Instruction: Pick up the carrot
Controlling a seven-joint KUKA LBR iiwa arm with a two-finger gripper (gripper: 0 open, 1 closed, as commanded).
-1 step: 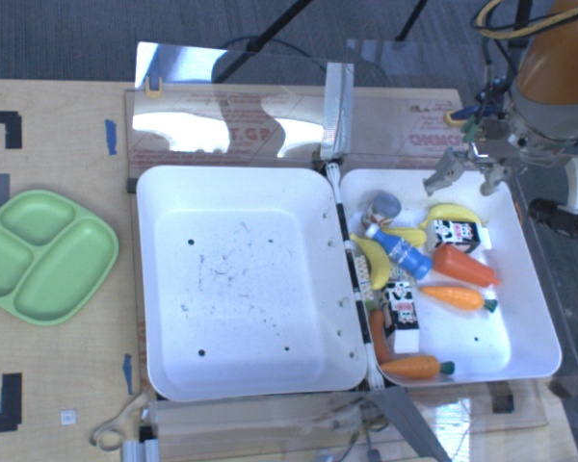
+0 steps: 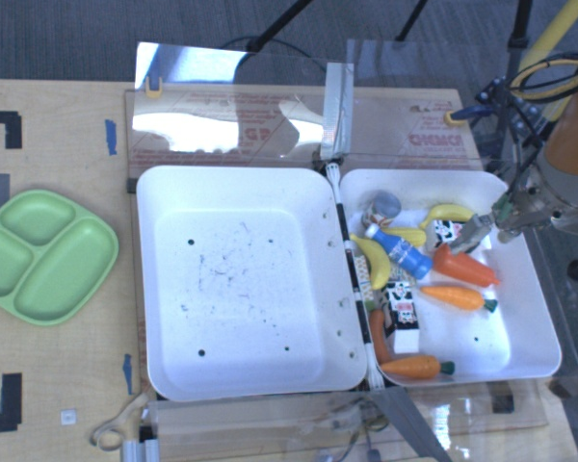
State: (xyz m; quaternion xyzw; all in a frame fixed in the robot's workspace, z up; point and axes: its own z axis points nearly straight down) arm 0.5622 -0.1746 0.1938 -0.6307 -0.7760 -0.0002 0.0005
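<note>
Gripper (image 2: 479,231) sits low over the right bin (image 2: 535,340), near its far right edge, just above an orange pepper-like toy (image 2: 464,267). Can't tell how far the fingers are spread; nothing seen between them. One carrot (image 2: 453,297) lies mid-bin, another carrot (image 2: 416,367) at the near edge. Left bin (image 2: 173,200) beside it.

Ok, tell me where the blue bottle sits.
The blue bottle lies in the right bin, left of its middle, between a banana and a red-orange vegetable.
</note>
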